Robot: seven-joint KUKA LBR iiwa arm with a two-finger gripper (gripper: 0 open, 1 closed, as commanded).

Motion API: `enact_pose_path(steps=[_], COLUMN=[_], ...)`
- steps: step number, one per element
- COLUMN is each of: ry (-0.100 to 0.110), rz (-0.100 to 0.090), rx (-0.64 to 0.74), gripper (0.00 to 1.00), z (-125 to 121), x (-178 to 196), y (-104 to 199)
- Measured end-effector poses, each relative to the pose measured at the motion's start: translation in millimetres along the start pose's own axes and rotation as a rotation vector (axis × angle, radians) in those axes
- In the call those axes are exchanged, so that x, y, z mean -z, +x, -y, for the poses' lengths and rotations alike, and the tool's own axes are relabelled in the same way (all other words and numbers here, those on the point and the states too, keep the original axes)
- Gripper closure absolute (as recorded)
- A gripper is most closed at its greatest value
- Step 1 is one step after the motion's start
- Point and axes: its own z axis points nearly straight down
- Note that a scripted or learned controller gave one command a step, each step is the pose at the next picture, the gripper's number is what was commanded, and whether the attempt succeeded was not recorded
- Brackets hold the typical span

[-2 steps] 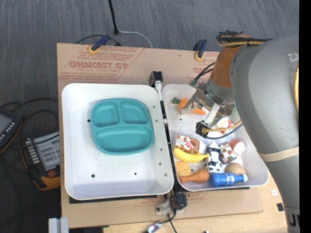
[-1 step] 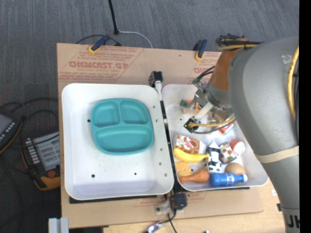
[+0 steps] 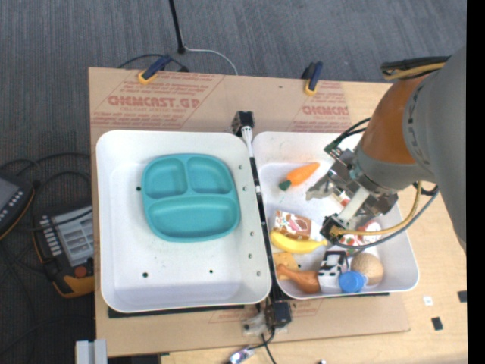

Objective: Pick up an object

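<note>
The toy carrot [image 3: 301, 174] lies near the far edge of the right bin [image 3: 410, 277], and the gripper [image 3: 324, 187] sits just beside it, toward the bin's middle. I honestly can't tell if the gripper is released or clenched. A small printed packet [image 3: 292, 223] and a banana [image 3: 297, 243] sit along the bin's left edge. A beige ball [image 3: 366, 265] and a blue cap [image 3: 351, 282] are at its near edge. The left bin [image 3: 121, 264] holds a teal divided plate [image 3: 189, 197]. Both bins rest on the counter [image 3: 151, 101].
</note>
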Motion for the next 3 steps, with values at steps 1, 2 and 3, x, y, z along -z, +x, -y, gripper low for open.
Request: enact_pose_path(steps=[1,2,3], ry=[0.000,-0.002,0.001], rz=[0.000,0.001,0.002], rx=[0.294,0.377,0.445], gripper=[0.00,0.00,0.00], z=[11,-28,-42], x=[0,0,-79], y=[67,73,31])
